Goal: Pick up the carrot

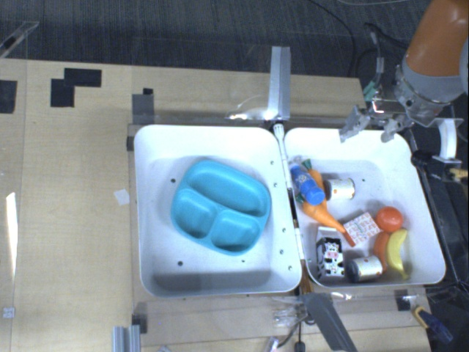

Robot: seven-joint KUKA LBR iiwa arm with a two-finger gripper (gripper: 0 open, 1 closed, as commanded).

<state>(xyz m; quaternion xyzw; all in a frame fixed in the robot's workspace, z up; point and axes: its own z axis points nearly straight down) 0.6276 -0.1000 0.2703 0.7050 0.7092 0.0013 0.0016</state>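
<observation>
Bench: pale wood bench (66, 196) carrying two white bins, dark floor lying beyond.
Jaws: gripper (372, 125) hovering over the right bin's (418, 196) far rim, jaws spreading apart, gripping nothing.
Carrot: carrot (327, 213) lying below the jaws, beside a blue bottle (306, 185).
Left bin: blue tray (220, 205) sitting inside.

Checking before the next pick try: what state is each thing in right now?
Gripper: above the right bin's far rim, holding nothing.
Carrot: lying in the right bin, against the blue bottle.
Tray: flat in the left bin, compartments up.
Small can: on its side.
Banana: lying beside the tomato.
Dark can: on its side.
</observation>
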